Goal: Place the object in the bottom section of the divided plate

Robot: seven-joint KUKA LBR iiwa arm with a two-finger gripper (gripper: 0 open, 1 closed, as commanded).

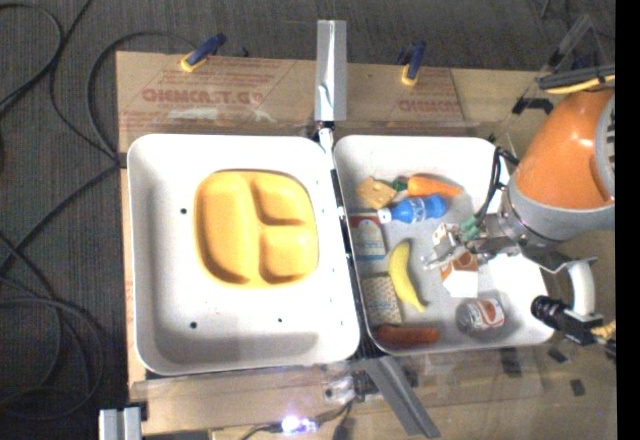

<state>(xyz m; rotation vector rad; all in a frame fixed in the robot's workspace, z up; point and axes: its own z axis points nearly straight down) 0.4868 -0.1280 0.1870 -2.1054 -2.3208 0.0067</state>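
While the end effector [455, 246] hovers low in the right bin [520, 273], grip state impossible to tell, the banana [403, 274] lies just to its left, lengthwise top-to-bottom, far from the yellow divided plate [258, 226].

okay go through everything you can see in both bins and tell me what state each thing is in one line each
Divided plate: upright in the left bin, nothing in its sections.
Banana: lying flat in the right bin.
Carrot: lying flat by the far wall.
Blue bottle: on its side.
Can: on its side.
Hot dog: lying along the near wall.
Claw: low over the right bin, grip unclear.
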